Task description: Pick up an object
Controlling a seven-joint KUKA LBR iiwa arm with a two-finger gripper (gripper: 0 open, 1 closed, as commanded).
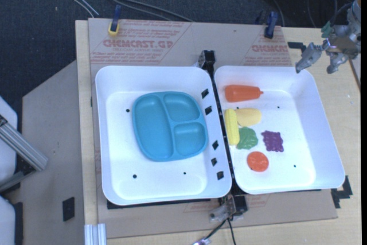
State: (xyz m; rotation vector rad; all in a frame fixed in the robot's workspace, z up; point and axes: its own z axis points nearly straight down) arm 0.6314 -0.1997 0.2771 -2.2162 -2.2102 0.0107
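We see two shallow white plastic bins side by side on a brown cardboard-covered bench. The left bin holds a light blue plastic tray with three compartments, lying flat near its middle. The right bin holds the small toy foods, grouped in its left half: an orange carrot-shaped piece lies nearest the far wall; below it a pale yellow rounded piece touches a yellow corn-like stick lying along the divider; a green leafy piece sits just beside both; a purple grape cluster lies near its right; a small orange-red round fruit rests nearest us. The grey two-finger gripper hangs above the right bin's far right corner, its fingers spread apart and holding nothing, well apart from the foods
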